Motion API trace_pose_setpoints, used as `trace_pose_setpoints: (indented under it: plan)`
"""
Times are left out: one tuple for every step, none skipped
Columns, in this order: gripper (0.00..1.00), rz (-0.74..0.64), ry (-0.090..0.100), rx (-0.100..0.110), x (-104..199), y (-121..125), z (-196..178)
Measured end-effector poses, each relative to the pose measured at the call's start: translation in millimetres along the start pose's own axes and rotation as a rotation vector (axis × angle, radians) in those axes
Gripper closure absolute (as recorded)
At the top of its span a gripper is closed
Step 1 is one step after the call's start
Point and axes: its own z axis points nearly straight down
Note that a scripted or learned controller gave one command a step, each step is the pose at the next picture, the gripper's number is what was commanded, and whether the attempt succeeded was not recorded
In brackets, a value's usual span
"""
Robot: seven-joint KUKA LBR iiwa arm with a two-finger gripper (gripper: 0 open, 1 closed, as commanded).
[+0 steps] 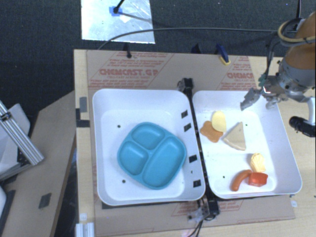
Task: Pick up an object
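The end effector (258, 98) hangs over the far edge of the right bin (291, 179), with nothing between its fingers; how wide they stand, I cannot tell. Nearer in that bin lie a yellow piece (218, 120), an orange slice (211, 132), a pale wedge (236, 137) and a sausage (239, 179). Left of it, a blue divided plate (151, 155).

You see even, bright overhead light. The foil sheet (117, 14) at the top glares. The white bins (106, 107) look nearly washed out, shadows are faint, and focus is slightly soft throughout.
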Motion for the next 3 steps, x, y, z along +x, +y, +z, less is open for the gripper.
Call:
trace_pose_setpoints:
  plan:
    - [0.0, -0.003, -0.002, -0.012, 0, 2, -8]
    - [0.0, 0.0, -0.001, -0.008, -3, 3, 54]
    - [0.0, 0.0, -0.002, -0.011, -3, 4, 95]
